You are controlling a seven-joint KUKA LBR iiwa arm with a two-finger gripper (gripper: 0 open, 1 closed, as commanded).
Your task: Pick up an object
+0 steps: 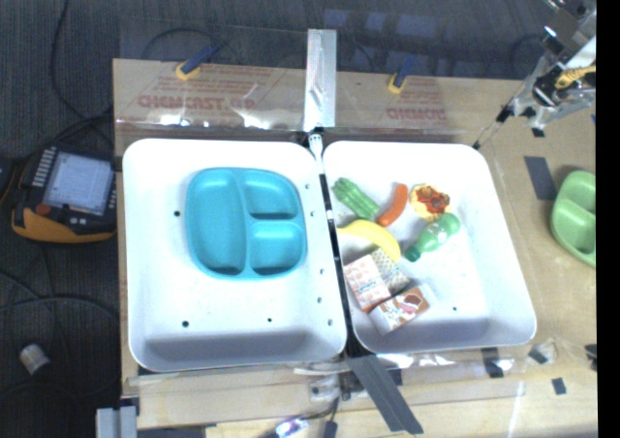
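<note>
From my remote station: the gripper (567,34) sits at the upper right, well apart from both bins; I cannot tell its state. Candidate objects crowd the right bin (484,315): a cucumber (355,198), banana (372,235), and carton (374,279) lie touching. I judge that crowding risks a jammed or double grasp.

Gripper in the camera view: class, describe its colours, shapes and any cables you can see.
The gripper is a small, pale grey-white assembly with a yellow patch. Thin dark cables loop above it, and slim dark struts slant off it. Finer detail is too blurred to tell.
</note>
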